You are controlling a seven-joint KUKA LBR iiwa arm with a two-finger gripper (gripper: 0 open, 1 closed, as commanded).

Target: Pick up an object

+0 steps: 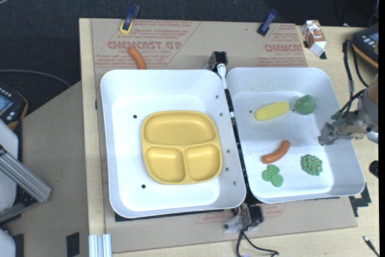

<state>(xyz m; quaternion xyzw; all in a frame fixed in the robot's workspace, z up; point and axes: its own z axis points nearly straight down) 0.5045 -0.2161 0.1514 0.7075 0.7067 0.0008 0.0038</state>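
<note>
Camera view: sausage (275,152) lies diagonally, upper-right end raised.

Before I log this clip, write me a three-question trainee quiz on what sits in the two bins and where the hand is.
1. True or false: the yellow divided plate lies in the left bin.
2. Multiple choice: which item lies beside the corn cob in the right bin? A) the sausage B) the round green item C) the clamp
3. Fill in: the hand is over the right bin's ____ edge.

Key:
1. True; nothing rests on the plate.
2. B; it lies just right of the cob.
3. Right; it is apart from all five items, nearest the bumpy green piece, with another green piece farther left.
</note>
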